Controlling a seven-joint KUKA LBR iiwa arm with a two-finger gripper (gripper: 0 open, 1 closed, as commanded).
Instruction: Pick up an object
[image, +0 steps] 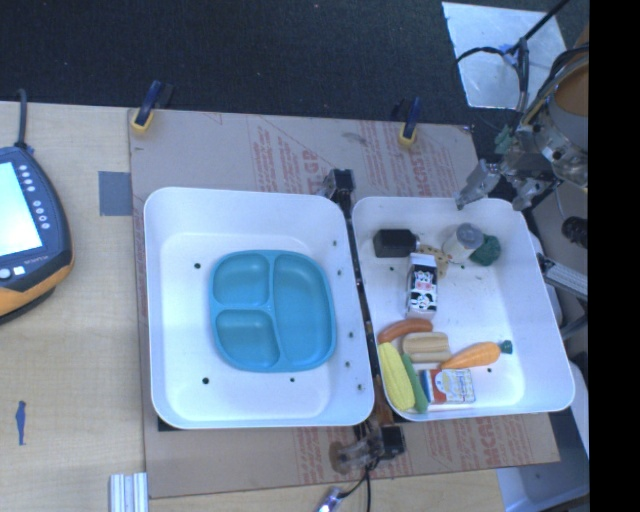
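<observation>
The right white bin (540, 300) holds several toy items. Among them are a black block (395, 242), a cow-print milk carton (423, 283), a grey round piece (468, 236) and a green lump (486, 250). Nearer the front lie a sausage (405, 329), a tan bun (426, 346), a carrot (472, 355), a corn cob (396, 377) and a flat packet (455, 386). My gripper (498, 190) hovers above the bin's far rim, open, with nothing between its fingers.
The left bin (170, 300) holds a blue divided plate (272, 308). A control pendant (25, 230) lies at the far left of the bench. Two clamps (147, 108) (408, 125) pin the cardboard's far edge. Cables hang near the arm at the upper right.
</observation>
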